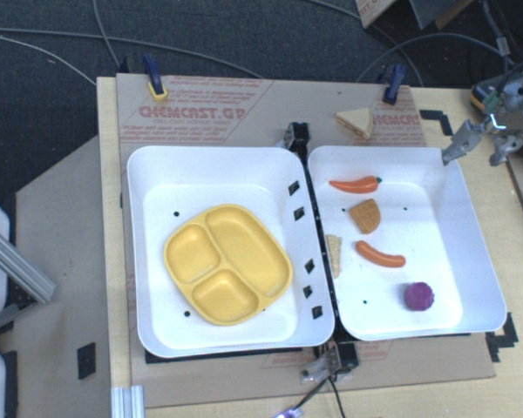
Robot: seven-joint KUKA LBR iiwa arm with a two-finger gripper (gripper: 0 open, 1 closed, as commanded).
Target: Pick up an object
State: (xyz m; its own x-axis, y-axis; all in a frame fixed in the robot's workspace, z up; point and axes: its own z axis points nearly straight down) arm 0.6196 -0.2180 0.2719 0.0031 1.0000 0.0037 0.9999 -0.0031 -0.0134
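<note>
The right bin (471,259) holds a red chili pepper (355,183), a brown cracker-like piece (363,216), an orange sausage (381,254) and a purple ball (419,296). A pale wedge (333,255) leans at that bin's left wall. My gripper (479,148) hovers over the bin's far right corner, open, with nothing between its fingers. It is well away from all of the objects.
A yellow divided plate (228,262) lies in the left bin (148,233). A sandwich wedge (356,122) sits on the board behind the right bin. Blue clamps (155,77) hold the board's back edge, and black clips line the seam between the bins.
</note>
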